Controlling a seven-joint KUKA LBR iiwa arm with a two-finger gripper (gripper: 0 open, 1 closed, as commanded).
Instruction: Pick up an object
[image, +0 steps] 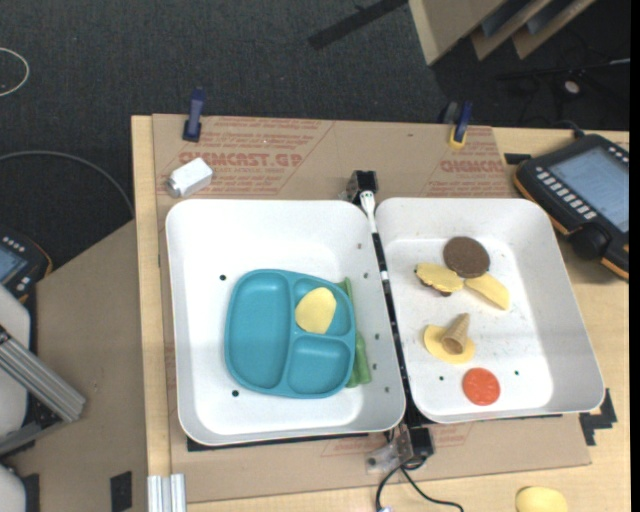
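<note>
The right bin (560, 300) holds a brown round cookie (466, 256), a yellow piece (438, 279) beside it, a yellow wedge (489, 291), a tan cone on a yellow disc (450, 337) and a red round slice (481, 386). In the left bin (200, 250) lies a teal divided plate (285, 335) with a yellow round piece (316, 310) in its upper right compartment. A green thing (358, 350) pokes out from under the plate's right edge.
A white block (190, 177) lies on the cardboard behind the left bin. A blue clamp (193, 115) and a second clamp (459, 123) grip the board's far edge. A black tablet (585, 190) sits at the right. A yellow object (540, 499) lies at the bottom right.
</note>
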